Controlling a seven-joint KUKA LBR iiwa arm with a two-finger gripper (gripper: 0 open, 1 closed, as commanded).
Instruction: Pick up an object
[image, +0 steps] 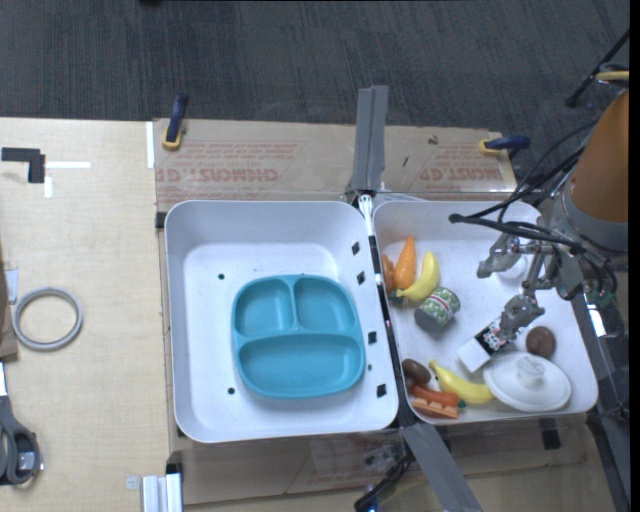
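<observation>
The right bin holds several small things: an orange carrot, a yellow banana, a grey-green can, a small white and black block, a brown ball, a white lid, a second banana, and red and brown food pieces at the front. My gripper hangs over the right half of this bin, open, with nothing between its fingers. Its lower finger is just above the white and black block.
The left bin bears a blue divided plate. A grey divider runs between the bins at the back. On the bench at the left lie a tape roll and scissors. Cables trail from the arm.
</observation>
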